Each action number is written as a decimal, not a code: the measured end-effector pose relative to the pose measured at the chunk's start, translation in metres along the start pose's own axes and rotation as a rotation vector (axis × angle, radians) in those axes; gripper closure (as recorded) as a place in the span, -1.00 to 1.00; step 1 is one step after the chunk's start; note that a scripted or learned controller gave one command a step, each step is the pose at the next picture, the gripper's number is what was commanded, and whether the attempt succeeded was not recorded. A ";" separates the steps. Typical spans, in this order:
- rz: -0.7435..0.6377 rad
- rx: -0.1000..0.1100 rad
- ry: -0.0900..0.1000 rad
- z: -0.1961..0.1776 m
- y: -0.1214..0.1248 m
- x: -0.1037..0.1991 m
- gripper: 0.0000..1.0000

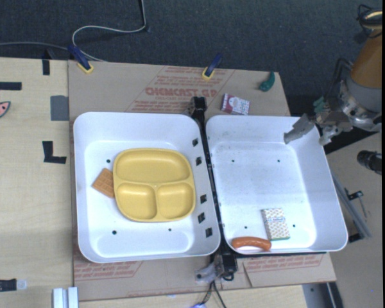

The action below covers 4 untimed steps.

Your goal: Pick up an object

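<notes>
In the right bin [256,165], near its front edge, lie a small patterned box [276,224] and an orange sausage-shaped toy [251,242]. The left bin [90,172] holds a yellow divided plate [155,184] with a brown waffle-like piece [103,183] tucked at its left edge. My gripper [310,132] hangs over the right bin's far right corner, well away from the box and the sausage. Its fingers [298,130] stand apart with nothing between them.
Behind the bins on the cardboard lie a small red-and-white packet [234,104] and a green item [267,81]. Two clamps [82,59] [212,66] hold the cardboard's far edge. A black latch strip [204,172] runs between the bins.
</notes>
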<state>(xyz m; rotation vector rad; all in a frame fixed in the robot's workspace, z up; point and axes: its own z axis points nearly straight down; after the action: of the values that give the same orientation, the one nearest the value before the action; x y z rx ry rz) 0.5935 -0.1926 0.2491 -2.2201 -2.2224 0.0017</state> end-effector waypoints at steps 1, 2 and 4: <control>0.000 -0.002 0.001 0.163 -0.053 -0.021 -1.00; 0.001 -0.009 -0.004 0.152 -0.052 -0.023 1.00; -0.002 -0.006 0.001 0.162 0.019 0.053 -1.00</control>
<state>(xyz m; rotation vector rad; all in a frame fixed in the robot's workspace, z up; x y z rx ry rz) 0.6126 -0.1398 0.0866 -2.2200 -2.2274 -0.0059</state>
